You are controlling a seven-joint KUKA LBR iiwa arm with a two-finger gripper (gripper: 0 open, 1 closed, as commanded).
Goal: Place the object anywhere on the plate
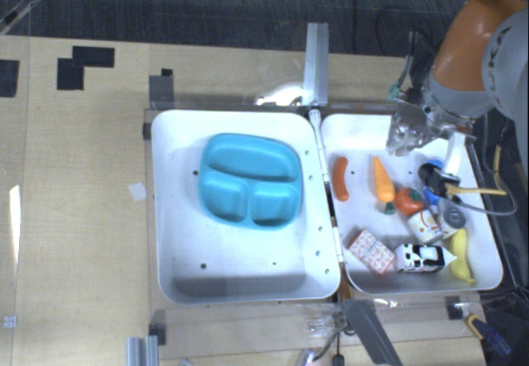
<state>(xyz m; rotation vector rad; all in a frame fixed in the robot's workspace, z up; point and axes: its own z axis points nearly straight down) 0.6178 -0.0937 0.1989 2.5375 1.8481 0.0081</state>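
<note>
While no readable writing shows on any item, the blue plate (250, 179) lies in the left bin (178, 273), long axis left to right. The gripper (407, 138) hovers over the right bin's (488, 273) far end; a carrot (382, 178) there points far-to-near.

You won't find a word, number or brand to read anywhere here. The small patterned box (370, 250) in the right bin (355, 137) carries a red-and-white print, but it's too small and blurred to make out as letters. The black-and-white item (420, 257) beside it shows patches only, no script you can read. The black shapes (85, 64) on the bench at upper left are plain blocks, not characters.
</note>
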